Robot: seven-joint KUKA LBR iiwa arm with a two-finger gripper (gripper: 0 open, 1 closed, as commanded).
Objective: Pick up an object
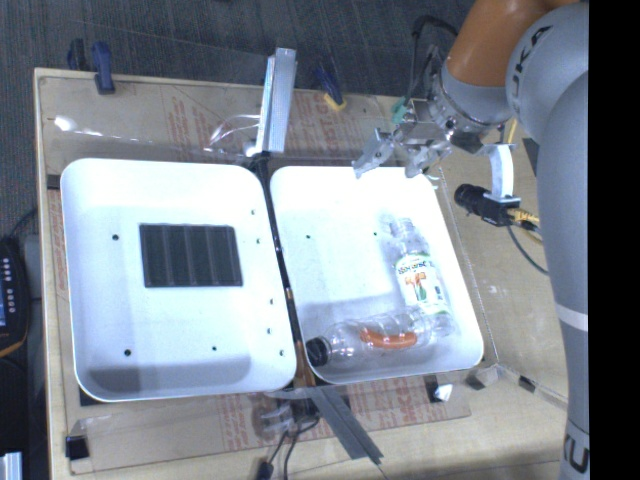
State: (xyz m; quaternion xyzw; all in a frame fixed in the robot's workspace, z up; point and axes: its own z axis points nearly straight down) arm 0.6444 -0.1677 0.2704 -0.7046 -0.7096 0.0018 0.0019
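Clear bottles (395, 308) blur together in the right bin (330, 258); claw (392, 158) spread, holding nothing.

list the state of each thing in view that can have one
hand: open, holding nothing, above the far rim of the right bin
bottle with black cap: lying on its side along the near wall of the right bin
bottle with white label: lying flat by the right wall of the right bin
dark ridged panel: lying flat in the left bin

Dark grey carpet floor (150, 8) beyond a pale wooden bench (520, 368), blue clamps (103, 68) along its far edge.
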